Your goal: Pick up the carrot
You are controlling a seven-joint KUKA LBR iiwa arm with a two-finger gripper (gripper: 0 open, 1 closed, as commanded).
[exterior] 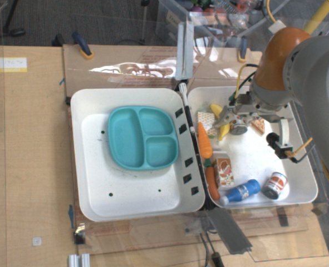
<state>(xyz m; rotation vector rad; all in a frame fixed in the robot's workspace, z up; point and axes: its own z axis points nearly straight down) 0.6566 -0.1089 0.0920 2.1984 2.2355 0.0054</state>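
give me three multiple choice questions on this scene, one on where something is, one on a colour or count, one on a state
1. Where does the carrot lie?
A. on the teal plate
B. in the right bin, along its left wall
C. outside both bins

2. How many compartments does the teal plate have?
A. three
B. two
C. five

3. How is the blue bottle posed?
A. standing upright
B. lying on its side
C. leaning on the arm

Answers: 1 B, the carrot rests against the left wall of the right bin. 2 A, the ridges part one large and two smaller sections. 3 B, its length lies flat on the bin floor beside the can.
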